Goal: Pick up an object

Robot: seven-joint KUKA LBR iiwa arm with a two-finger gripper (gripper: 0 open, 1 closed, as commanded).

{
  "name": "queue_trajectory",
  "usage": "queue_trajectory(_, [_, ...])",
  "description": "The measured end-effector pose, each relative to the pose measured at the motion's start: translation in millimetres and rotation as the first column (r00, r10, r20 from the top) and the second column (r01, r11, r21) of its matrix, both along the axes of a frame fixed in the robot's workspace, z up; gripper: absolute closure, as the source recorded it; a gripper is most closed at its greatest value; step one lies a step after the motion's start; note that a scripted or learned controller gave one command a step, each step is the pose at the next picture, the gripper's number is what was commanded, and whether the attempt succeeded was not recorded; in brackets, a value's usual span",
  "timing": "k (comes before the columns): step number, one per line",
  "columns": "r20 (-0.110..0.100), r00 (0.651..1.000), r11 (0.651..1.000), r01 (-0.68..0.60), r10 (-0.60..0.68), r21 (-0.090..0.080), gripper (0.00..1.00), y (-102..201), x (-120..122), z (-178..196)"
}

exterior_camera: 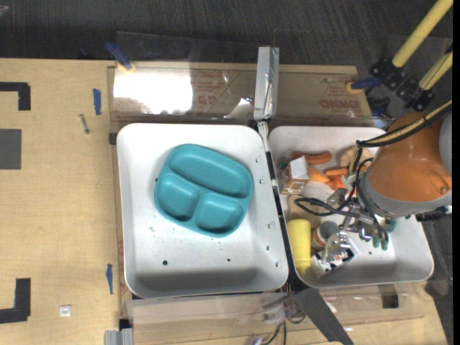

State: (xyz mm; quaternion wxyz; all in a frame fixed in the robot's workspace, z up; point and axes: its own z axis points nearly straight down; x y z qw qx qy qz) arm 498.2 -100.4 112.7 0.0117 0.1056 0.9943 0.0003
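The arm (410, 171) reaches in from 3 o'clock and hangs low over the right bin (413, 261), its orange band above the clutter. The hand (336, 249) sits near the bin's 7 o'clock part, wrapped in cables, and whether it is open or closed I cannot tell; nothing can be seen gripped in it.

The likeliest thing to pick is the yellow cylinder (300, 243), lying along the bin's 9 o'clock wall, just beside the hand. A heap of orange and white pieces (320, 172) lies toward 11 o'clock. The left bin (140, 250) carries a teal divided tray (203, 188) near its middle.

To do this step well, I judge the hand should centre over the cylinder's short axis and come straight down. The wall is close at 9 o'clock, so a finger may catch the rim. Lift slowly; a round body slips easily.
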Motion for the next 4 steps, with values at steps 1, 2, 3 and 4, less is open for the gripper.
queue_trajectory(1, [0.000, 0.986, 0.986, -0.165, 0.165, -0.005, 0.00, -33.5, 87.1, -16.4])
queue_trajectory(2, [0.005, 0.981, 0.981, -0.192, 0.192, -0.009, 0.00, -29.9, 42.6, -17.0])
queue_trajectory(3, [-0.011, 0.990, 0.990, -0.139, 0.139, -0.004, 0.00, -51.7, -15.4, -23.9])
queue_trajectory(4, [-0.014, 1.000, 1.000, 0.027, -0.027, 0.001, 0.00, -28.0, 41.9, 16.1])
